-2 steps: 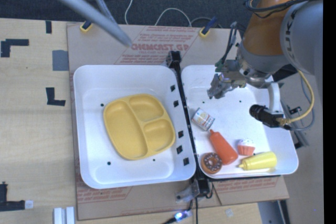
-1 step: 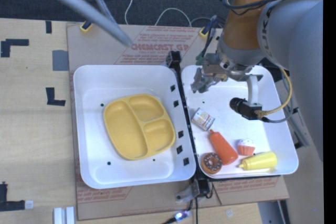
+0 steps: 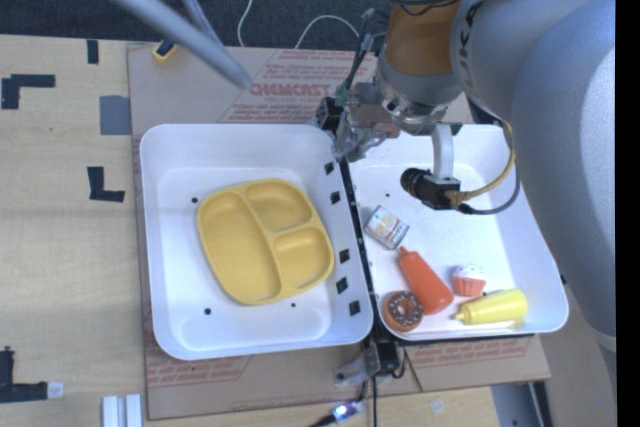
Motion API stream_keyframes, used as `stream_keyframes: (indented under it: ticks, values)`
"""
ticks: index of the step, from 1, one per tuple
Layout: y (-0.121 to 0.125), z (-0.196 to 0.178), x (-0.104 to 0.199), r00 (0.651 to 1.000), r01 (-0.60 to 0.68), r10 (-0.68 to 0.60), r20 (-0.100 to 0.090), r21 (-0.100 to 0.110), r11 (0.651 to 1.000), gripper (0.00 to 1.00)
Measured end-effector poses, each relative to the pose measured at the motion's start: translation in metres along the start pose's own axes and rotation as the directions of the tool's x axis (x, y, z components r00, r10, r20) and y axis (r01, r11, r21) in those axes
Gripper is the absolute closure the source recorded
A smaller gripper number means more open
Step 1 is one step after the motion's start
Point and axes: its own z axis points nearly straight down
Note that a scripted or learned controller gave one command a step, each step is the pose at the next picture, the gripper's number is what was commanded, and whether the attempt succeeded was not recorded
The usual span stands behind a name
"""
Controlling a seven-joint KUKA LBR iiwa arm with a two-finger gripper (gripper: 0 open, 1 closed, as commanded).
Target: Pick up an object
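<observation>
The right bin (image 3: 520, 215) holds a small silver-and-white box (image 3: 385, 228), an orange carrot-shaped toy (image 3: 425, 281), a small cupcake (image 3: 468, 280), a yellow bottle (image 3: 492, 307) and a chocolate donut (image 3: 403, 311), all grouped in its near half. In the left bin (image 3: 165, 215) lies a yellow divided plate (image 3: 265, 240). My gripper (image 3: 343, 137) hangs at the far end of the wall between the two bins, well above the box and apart from every object. Nothing is seen in its grasp.
The grey arm and its orange band (image 3: 430, 5) cover the far right part of the right bin. A black fitting with a yellow cable (image 3: 432, 186) hangs over that bin. Both bins rest on cardboard (image 3: 290, 75).
</observation>
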Motion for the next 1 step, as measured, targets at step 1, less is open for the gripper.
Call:
stream_keyframes:
  ticks: [1]
  values:
    - [0.0277,0.0131,0.0450,1.000,-0.001,0.001,0.001,0.001,1.000,1.00]
